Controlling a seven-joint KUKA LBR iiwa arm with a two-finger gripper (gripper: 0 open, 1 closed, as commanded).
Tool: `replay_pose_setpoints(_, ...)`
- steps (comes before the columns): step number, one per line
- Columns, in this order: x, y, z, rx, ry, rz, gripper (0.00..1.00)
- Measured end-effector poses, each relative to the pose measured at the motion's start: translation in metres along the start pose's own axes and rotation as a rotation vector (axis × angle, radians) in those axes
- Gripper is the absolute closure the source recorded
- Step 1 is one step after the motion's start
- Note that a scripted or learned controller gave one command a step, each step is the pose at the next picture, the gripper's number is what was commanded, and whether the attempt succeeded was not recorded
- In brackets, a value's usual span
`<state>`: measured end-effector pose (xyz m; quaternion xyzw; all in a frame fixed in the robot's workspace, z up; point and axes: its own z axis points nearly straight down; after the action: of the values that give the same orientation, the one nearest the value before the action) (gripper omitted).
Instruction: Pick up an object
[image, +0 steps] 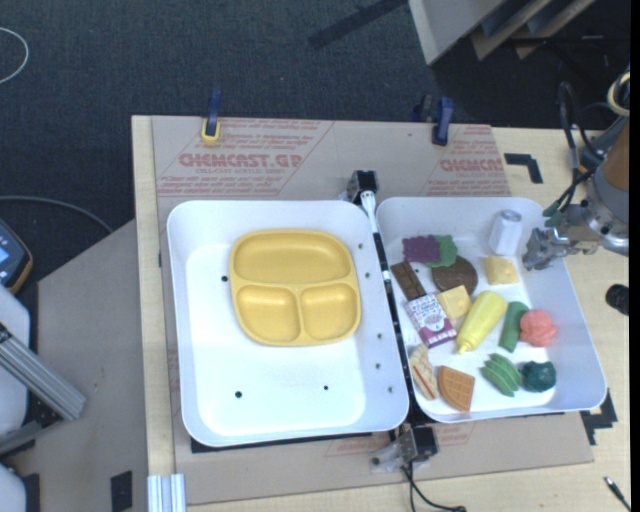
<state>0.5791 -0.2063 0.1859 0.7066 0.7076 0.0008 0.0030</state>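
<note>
Listing the bench contents by size, the left bin (190, 300) is entered first: a yellow divided tray (295, 285) is held at its middle, one long compartment at the far side and two smaller ones at the near side, nothing seen in any of them. The right bin (580, 340) is entered second, with a crowd of small toy foods. A yellow corn cob (481, 320) is laid with its long axis slanting from near-left to far-right, at the bin's centre. Beside it are catalogued a green pepper (513, 325), a pink round piece (539, 327), a dark green broccoli (538, 375), a green pod (500, 374), a waffle wedge (456, 387), a purple-labelled carton (430, 318), a brown cookie (456, 275), a chocolate bar (408, 281), purple grapes (424, 248), two cheese cubes (500, 269), and a white can (506, 231) upright at the far end.

The gripper (545, 248) is recorded at the bin's far right edge, just right of the white can and the upper cheese cube. These two are judged the nearest candidates, both lying to the left of the gripper. Whether it is open or closed cannot be told; nothing is seen to be held.
</note>
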Motion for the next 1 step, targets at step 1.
replay_pose_setpoints(1,-0.0006,0.0017,-0.0408,0.000,0.000,0.000,1.00)
